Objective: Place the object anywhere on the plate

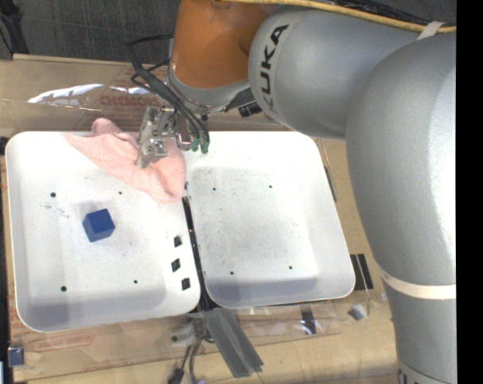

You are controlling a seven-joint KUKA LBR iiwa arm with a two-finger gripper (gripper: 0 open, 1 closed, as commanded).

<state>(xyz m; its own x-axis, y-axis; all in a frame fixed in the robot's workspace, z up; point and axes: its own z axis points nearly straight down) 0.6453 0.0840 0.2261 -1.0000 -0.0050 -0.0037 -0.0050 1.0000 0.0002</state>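
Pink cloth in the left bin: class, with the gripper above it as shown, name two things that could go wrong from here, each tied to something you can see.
1. The pink cloth is limp and drapes over the left bin's rim, so the gripper may catch only a fold and lose it.
2. The blue cube sits well clear of the gripper; if the cube is the intended object, this try is aimed at the wrong thing.
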